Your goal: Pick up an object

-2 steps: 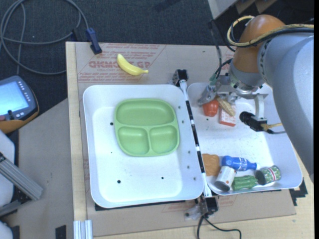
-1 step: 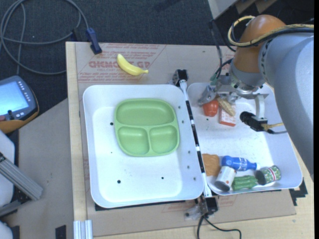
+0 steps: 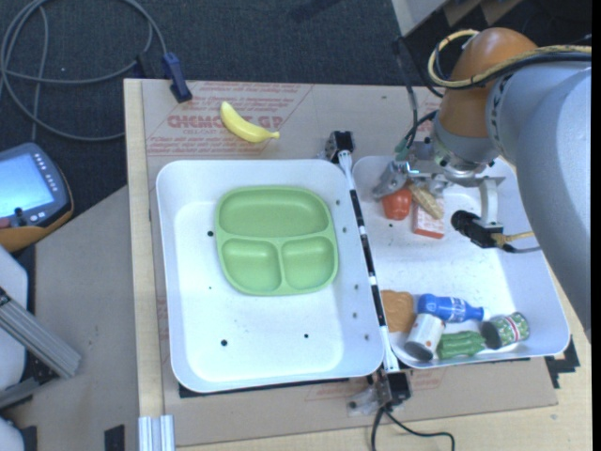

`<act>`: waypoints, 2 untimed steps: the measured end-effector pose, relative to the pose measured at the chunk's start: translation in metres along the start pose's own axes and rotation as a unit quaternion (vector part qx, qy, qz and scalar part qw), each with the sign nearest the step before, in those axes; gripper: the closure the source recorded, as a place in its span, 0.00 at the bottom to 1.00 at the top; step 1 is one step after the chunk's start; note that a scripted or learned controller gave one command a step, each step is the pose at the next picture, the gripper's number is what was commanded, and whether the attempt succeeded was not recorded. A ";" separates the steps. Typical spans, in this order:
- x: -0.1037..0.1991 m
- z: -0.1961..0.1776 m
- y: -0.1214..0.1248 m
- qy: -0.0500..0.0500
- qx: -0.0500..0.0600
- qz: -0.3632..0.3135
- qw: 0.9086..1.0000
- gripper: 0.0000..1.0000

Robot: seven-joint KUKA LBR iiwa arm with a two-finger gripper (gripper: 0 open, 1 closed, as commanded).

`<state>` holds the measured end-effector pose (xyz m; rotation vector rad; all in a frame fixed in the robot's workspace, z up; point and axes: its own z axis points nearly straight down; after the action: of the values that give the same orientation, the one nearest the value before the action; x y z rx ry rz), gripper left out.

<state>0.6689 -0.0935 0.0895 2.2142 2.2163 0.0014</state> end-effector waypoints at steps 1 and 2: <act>-0.001 0.000 0.000 0.001 0.000 0.000 1.000 0.00; -0.003 0.000 0.000 0.002 0.000 -0.001 1.000 0.00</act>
<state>0.6691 -0.0966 0.0892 2.2144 2.2189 0.0059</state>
